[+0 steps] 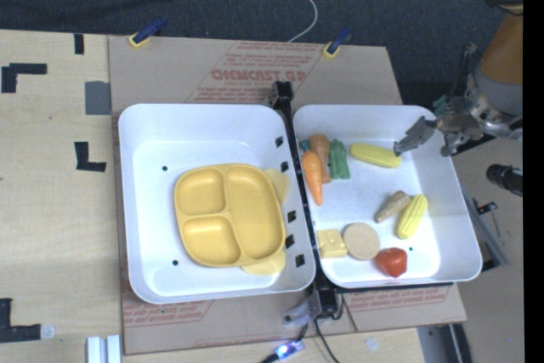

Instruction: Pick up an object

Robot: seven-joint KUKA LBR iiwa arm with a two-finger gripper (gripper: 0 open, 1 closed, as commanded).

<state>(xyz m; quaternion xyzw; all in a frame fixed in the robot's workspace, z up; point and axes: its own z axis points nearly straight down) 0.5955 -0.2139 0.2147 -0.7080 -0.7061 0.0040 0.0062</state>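
A dark carpet runs behind our desk [51, 140], where a cardboard sheet carries two shallow white bins side by side. The left bin [144, 132] holds a yellow divided plate [229, 212]. The right bin [442, 183] holds our candidates: a carrot [313, 174], a green pod [339, 159], a yellow pepper [374, 155], a corn cob [411, 215], a tan piece [392, 206], a round cracker [360, 241], a cheese block [331, 243] and a tomato [392, 262].

Our hand [432, 137] hangs over that bin's upper right rim, its two fingers spread apart with nothing between them.

We judge the rim the chief risk: a straight descent from here could strike the wall. The nearest item, the pepper, is rounded and may roll from closing fingers. The corn and tan piece touch, so we might nudge both.
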